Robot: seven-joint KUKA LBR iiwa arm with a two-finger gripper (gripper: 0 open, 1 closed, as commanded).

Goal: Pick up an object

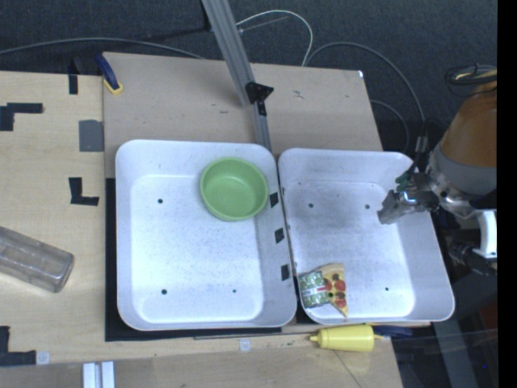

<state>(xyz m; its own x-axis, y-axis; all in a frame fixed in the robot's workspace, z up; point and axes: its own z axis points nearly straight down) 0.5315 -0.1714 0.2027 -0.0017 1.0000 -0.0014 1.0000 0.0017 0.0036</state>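
Pale wooden boards make up the bench [234, 103], with dark carpet beyond it and two shallow white bins pushed together at its middle. At the right bin [363, 241], the gripper [396, 204] hangs over the right-hand rim, up near the far corner, and from where I stand I cannot tell whether its jaws are apart or together; nothing shows between them. The nearest thing to pick is a small printed packet [324, 288], lying flat at the near-left corner of that bin, close against the wall. It looks like thin crinkled film, green and red on a pale ground, so I judge it will slip and fold rather than hold its shape. To do this step well the arm should travel across the bin floor toward that corner, come down straight, and close on the packet's middle, keeping clear of the wall beside it. In the left bin [161, 297], near its far right corner, sits a green bowl [233, 188], round, smooth and matte, probably plastic. A yellow bottle [349, 339] lies on the bench just outside the right bin's near edge, and a clear ribbed tumbler [31, 259] lies at the bench's left edge.
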